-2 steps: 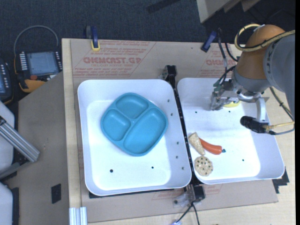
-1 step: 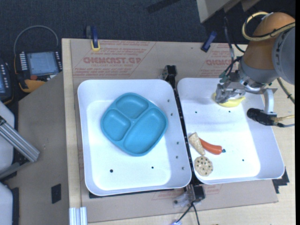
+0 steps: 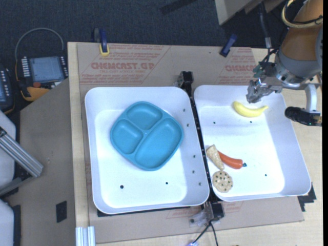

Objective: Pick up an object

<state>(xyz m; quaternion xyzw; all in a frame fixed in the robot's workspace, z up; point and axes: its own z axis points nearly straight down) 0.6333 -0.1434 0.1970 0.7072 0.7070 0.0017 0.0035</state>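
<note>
The banana [image 3: 249,109] lies in the right bin [image 3: 277,152] just under the end effector [image 3: 254,96]; its grip I cannot tell; the curved fruit could slip away.

We lose most of the arm [image 3: 303,35] past the right and top edges, so its upper links are cut off. The gripper [image 3: 254,96] is small and dark against the bin wall, and it seems to cover the near tip of the banana [image 3: 250,109], though we cannot say whether they touch. The cracker [image 3: 222,181] overlaps the bread stick [image 3: 215,157] end, hiding part of it. The tablet [image 3: 47,68] screen is too small to read.
</note>
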